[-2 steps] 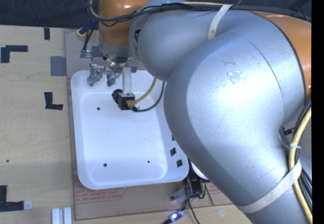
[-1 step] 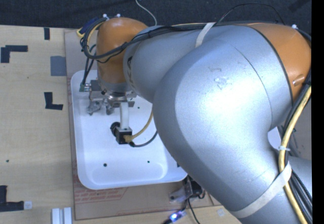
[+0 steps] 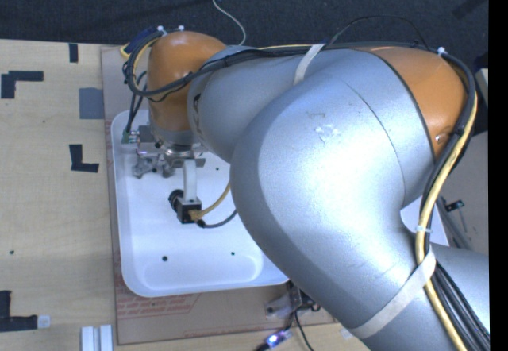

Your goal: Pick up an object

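1. Grey KUKA arm w/ orange bands fills centre & right; it comes in from the right & covers much of the bins.
2. Pale wooden bench at left; black tape marks on it.
3. One white bin shows left of the arm; two small dark dots on its floor.
4. The gripper sits low over the bin's far-left part, below the orange wrist; spread or pressed together: can't tell.
5. The object to pick: can't tell where it lies; arm hides most of both bins.

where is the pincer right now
In the camera view the pincer sits left of centre, at the far left corner of the white bin, just below the arm's orange band.
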Tool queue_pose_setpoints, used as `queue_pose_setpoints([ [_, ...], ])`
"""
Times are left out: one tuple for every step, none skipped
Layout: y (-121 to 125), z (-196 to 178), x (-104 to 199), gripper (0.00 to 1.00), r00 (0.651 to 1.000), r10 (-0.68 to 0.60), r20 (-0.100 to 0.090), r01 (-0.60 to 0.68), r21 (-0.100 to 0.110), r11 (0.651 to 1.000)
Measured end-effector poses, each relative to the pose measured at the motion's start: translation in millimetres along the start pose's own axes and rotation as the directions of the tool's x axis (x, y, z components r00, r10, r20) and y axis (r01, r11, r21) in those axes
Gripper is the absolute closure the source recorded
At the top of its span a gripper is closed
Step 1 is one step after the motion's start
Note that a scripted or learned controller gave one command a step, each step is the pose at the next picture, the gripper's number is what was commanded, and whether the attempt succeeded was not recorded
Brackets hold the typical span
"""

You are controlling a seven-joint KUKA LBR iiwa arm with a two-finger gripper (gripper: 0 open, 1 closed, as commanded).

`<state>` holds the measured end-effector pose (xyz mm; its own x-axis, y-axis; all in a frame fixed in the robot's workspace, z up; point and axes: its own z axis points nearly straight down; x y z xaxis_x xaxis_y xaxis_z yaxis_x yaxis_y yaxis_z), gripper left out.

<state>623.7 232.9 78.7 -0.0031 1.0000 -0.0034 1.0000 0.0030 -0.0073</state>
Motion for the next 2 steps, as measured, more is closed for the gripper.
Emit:
queue_pose_setpoints([
  [8,-95,0,1.0,1.0,0.0,-0.004,0.0,-0.01,1.0],
  [44,-137,0,1.0,1.0,-0.001,-0.003,0.001,-0.007,1.0],
])
